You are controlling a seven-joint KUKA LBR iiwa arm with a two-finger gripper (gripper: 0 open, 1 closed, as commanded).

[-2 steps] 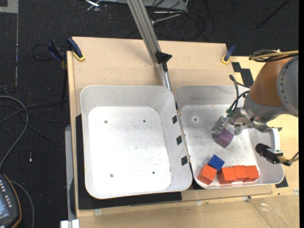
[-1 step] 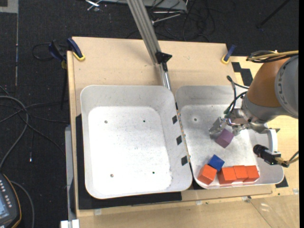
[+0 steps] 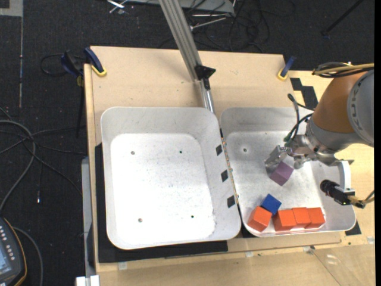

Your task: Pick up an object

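Nearest, along the right bin's point(image 3: 250, 127) front wall, lay an orange block point(image 3: 259, 218), a blue cube point(image 3: 271, 204) and a long orange bar point(image 3: 299, 217) running left-right. Behind them, mid-bin, the purple cube point(image 3: 281, 173) sat tilted, touching the gripper point(image 3: 278, 159); its grip could not be made out.

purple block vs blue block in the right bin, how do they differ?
Colour: the purple block is pale violet, the blue block is deep blue.
Place: the purple block lies mid-bin, right at the gripper; the blue block sits nearer the bin's front edge, apart from the gripper.
Neighbours: the purple block lies apart from the other blocks; the blue block is up against the orange blocks.
Size: the purple block looks a bit larger.
Both lie in the right bin.
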